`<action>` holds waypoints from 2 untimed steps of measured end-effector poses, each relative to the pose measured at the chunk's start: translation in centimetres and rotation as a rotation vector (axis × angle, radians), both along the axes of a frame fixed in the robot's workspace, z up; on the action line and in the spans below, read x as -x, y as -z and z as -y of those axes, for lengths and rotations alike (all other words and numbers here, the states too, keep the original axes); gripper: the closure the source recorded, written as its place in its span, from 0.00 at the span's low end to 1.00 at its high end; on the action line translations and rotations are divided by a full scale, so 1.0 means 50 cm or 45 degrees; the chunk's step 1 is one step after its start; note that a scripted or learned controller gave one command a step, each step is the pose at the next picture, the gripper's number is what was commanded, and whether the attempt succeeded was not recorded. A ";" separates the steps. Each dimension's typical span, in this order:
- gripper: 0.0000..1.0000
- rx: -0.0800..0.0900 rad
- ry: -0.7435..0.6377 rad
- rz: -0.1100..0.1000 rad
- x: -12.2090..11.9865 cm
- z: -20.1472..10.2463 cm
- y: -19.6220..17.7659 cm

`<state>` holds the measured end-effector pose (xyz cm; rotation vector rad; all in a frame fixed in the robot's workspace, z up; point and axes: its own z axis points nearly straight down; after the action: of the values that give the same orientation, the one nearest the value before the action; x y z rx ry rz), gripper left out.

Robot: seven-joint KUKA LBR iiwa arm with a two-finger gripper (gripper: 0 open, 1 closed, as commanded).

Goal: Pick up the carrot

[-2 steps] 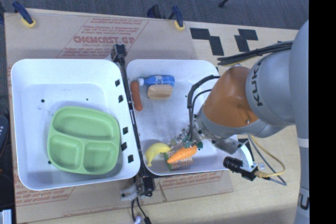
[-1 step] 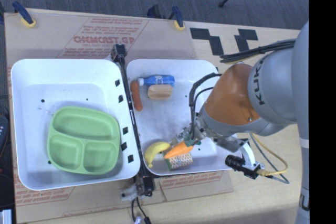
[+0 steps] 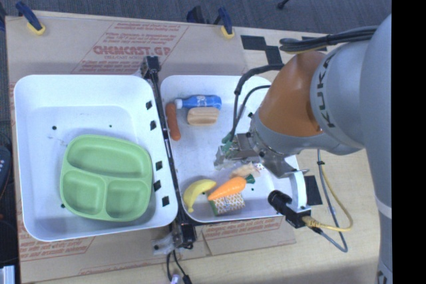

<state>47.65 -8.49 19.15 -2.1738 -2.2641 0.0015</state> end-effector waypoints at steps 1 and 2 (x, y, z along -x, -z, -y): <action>1.00 -0.001 -0.405 0.000 0.001 0.108 0.010; 0.00 -0.001 -0.405 0.000 0.001 0.107 0.010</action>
<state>47.62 -13.86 18.63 -1.7883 -2.5795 0.0014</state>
